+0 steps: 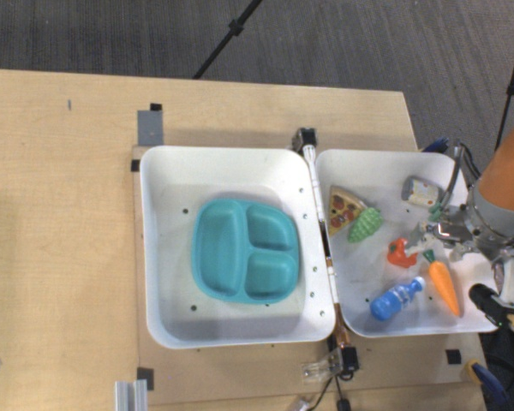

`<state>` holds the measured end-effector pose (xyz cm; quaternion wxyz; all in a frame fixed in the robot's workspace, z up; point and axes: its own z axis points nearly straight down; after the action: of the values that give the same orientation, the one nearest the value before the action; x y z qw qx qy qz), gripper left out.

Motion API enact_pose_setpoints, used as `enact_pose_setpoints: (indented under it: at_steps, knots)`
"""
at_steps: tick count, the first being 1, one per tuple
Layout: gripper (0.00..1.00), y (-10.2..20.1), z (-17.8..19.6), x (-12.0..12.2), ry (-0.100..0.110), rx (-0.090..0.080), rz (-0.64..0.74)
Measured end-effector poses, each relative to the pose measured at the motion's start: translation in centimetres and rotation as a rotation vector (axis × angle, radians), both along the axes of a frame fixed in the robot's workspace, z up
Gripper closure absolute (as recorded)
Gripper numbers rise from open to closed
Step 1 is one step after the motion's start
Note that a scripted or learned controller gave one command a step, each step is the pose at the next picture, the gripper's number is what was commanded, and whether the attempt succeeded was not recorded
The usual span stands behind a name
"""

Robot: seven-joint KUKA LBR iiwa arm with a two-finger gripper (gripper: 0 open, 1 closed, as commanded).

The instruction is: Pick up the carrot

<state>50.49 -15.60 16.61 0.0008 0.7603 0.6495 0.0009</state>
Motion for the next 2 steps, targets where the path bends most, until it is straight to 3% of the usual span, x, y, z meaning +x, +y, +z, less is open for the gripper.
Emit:
enact_pose_setpoints:
  at_steps: [1, 2]
  knots:
    - [0.0, -3.8, -7.1, -1.3, -0.005, -0.001, -0.068]
    - [1.0, -3.8, -5.9, -1.1, -0.011, -0.001, -0.065]
